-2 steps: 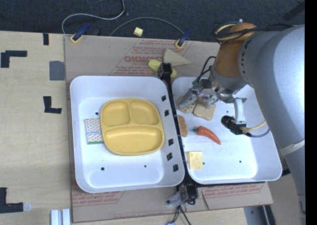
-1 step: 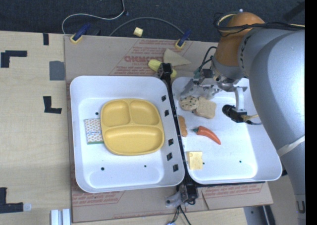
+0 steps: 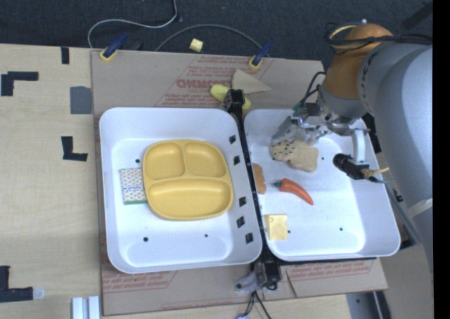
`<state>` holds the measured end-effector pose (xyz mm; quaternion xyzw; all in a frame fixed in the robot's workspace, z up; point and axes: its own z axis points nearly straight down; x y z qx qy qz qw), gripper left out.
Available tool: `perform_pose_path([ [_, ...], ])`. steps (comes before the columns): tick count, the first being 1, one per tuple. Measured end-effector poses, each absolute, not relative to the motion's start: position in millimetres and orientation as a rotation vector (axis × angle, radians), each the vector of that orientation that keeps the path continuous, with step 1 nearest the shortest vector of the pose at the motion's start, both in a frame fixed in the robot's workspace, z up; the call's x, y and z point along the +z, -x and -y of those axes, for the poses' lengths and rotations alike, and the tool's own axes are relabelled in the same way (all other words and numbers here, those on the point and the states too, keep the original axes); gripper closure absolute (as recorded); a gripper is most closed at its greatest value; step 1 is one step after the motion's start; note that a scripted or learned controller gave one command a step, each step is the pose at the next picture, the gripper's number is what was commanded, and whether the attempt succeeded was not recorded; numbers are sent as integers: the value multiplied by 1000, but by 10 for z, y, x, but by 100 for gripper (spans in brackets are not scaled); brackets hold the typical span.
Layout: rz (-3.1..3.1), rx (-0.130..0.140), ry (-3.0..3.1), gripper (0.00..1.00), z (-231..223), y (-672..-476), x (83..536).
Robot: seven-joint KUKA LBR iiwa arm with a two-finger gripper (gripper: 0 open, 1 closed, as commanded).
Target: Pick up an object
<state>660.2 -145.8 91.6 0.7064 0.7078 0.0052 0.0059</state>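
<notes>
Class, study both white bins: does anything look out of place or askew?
The small patterned card in the left bin lies partly tucked under the yellow divided plate. In the right bin, the orange carrot-like piece sits against the dividing wall.

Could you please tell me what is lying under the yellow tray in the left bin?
A patterned card pokes out from under the tray's left edge. How far it runs beneath is covered, as is anything else under the tray.
</notes>
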Motion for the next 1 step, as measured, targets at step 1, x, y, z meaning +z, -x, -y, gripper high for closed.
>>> perform_pose_path([
  [1,-2210,14,-2207,0,1186,-5845,918],
])
